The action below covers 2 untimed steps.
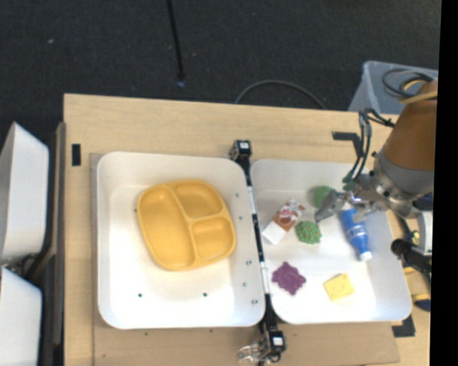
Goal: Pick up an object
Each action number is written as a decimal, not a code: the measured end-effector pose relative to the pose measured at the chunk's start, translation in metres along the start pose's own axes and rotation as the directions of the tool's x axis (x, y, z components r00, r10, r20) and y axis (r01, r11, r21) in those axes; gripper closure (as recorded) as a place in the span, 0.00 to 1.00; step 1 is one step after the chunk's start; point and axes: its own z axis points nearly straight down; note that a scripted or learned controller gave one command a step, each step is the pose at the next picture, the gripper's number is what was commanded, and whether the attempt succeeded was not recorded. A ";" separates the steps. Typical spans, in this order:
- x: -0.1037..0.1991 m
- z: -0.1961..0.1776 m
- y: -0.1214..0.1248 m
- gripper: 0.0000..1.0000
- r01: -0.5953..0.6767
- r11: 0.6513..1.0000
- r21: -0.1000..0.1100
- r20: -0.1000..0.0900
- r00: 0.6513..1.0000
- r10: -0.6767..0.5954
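Nothing is lifted yet: the gripper (327, 207) hangs low over the right bin (375, 307), grip unreadable, near the green ball (308, 232).

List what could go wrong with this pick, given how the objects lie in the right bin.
1. The gripper hangs among a tight cluster: the green object, the second green piece and the blue bottle. Descending here may nudge a neighbour instead of grasping cleanly.
2. The blue bottle lies on its side and looks rounded, so it may roll or slip away.
3. The yellow block sits near the right bin wall, leaving little room there.
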 end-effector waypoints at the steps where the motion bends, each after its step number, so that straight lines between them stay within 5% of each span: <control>1: 0.002 0.062 -0.007 0.00 -0.002 1.000 0.006 -0.001 1.000 0.002; 2: 0.001 0.113 -0.007 0.00 -0.003 1.000 0.002 0.000 1.000 0.003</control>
